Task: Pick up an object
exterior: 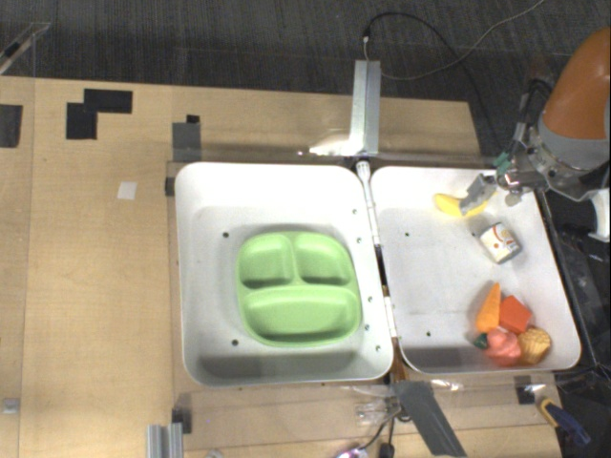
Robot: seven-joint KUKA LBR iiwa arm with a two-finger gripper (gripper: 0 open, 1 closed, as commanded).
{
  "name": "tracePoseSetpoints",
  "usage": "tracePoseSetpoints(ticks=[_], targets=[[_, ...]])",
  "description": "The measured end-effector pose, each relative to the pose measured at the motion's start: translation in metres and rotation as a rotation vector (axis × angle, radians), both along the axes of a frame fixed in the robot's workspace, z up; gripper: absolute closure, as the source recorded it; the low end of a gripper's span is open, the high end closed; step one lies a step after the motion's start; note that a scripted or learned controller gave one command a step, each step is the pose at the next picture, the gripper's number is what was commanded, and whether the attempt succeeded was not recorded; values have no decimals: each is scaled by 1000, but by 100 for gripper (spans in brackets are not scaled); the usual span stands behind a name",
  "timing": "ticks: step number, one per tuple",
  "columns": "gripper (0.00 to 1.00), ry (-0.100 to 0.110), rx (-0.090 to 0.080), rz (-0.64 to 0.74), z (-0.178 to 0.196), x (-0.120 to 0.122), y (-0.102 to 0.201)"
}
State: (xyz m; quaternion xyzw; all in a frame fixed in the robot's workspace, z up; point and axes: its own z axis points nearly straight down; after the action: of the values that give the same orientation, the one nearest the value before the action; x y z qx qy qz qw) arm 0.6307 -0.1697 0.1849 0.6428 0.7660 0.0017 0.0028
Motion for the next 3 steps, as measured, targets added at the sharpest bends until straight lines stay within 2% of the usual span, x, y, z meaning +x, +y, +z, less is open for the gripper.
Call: tracePoseSetpoints(ticks=[1,2,3], targets=[[0,0,1,-74,-43,25,-12],[0,-1,-1,64,-34,30,-9],[0,-2,0,-3,-95,42,-13]])
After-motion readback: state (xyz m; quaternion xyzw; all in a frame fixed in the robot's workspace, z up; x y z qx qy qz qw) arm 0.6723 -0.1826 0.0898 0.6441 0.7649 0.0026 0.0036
